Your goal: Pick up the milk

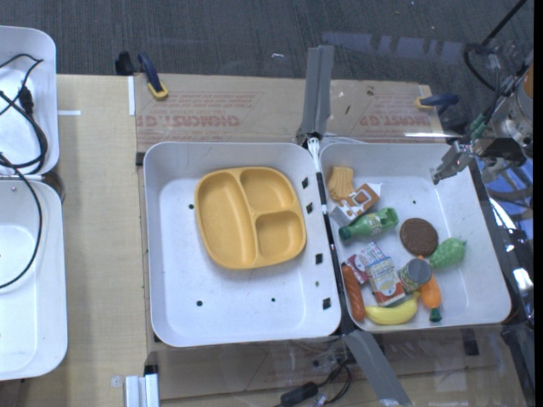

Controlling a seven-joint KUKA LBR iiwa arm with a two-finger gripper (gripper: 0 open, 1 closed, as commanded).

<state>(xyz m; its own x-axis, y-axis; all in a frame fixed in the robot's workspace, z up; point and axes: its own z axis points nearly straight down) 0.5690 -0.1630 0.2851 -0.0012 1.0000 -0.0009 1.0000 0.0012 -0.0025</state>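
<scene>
The claw (447, 166) hangs over the right bin's (484, 227) far edge; its opening I cannot tell. It should descend straight onto the milk (379, 271), avoiding the banana (391, 313).

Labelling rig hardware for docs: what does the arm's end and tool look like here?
At the camera view's right edge, the tool is a thin, pale grey metal piece on a dark block. Behind it sit light grey housings, a small green part and dark cables looping above. Finer markings are too small to tell.
</scene>
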